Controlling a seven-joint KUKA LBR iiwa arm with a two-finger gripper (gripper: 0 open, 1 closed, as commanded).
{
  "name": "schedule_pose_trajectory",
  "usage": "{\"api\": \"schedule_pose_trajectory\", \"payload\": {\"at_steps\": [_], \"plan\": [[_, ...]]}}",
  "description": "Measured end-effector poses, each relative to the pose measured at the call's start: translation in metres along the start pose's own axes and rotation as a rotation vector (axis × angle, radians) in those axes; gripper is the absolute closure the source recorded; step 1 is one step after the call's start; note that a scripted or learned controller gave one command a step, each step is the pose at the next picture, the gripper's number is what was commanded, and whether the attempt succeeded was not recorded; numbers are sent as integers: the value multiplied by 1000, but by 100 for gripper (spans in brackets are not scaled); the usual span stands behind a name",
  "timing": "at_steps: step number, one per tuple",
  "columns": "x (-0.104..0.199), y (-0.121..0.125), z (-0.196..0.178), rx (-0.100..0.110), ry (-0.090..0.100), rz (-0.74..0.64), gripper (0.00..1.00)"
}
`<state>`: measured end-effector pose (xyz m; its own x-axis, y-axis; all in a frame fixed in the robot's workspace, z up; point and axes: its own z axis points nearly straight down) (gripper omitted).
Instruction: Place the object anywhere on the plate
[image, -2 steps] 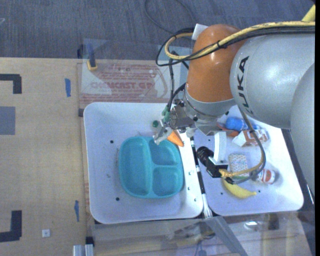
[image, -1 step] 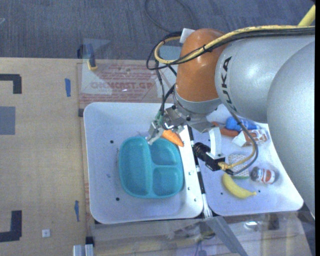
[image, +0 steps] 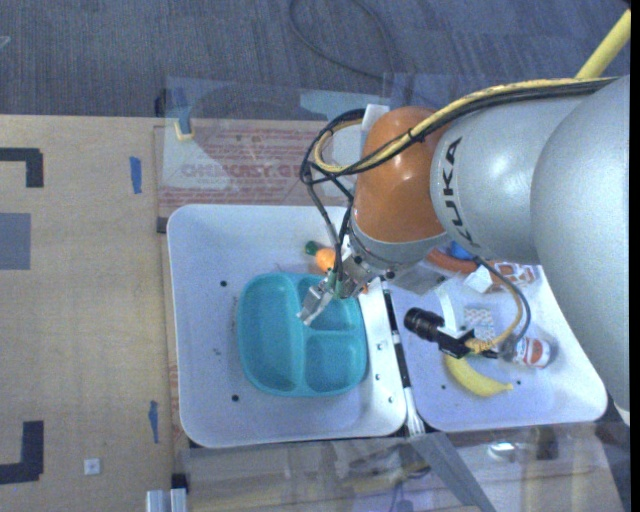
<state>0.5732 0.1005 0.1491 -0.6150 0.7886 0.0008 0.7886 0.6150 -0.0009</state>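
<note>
A teal divided plate (image: 285, 345) lies in the left bin (image: 200, 300), toward its right side. My gripper (image: 319, 301) hangs over the plate's upper right compartment, low and close to its rim. Just behind the plate's far edge, half under the orange wrist, sits a small orange object (image: 323, 259) with a bit of green (image: 312, 246) next to it. Nothing can be made out between the gripper's tips, and the arm hides part of the plate's far right corner.
The right bin (image: 560, 400) holds a yellow banana (image: 482, 380), a flat patterned packet (image: 481, 320), a red and white can (image: 533, 351) and an orange-blue item (image: 456, 262) under the arm. The arm's bulk covers that bin's upper part.
</note>
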Motion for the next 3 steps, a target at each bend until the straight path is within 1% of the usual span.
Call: {"api": "schedule_pose_trajectory", "payload": {"at_steps": [1, 2, 3], "plan": [[-1, 0, -10, -4, -1, 2, 100], [-2, 1, -21, -7, -3, 4, 100], [1, 54, 3, -5, -3, -161, 100]]}}
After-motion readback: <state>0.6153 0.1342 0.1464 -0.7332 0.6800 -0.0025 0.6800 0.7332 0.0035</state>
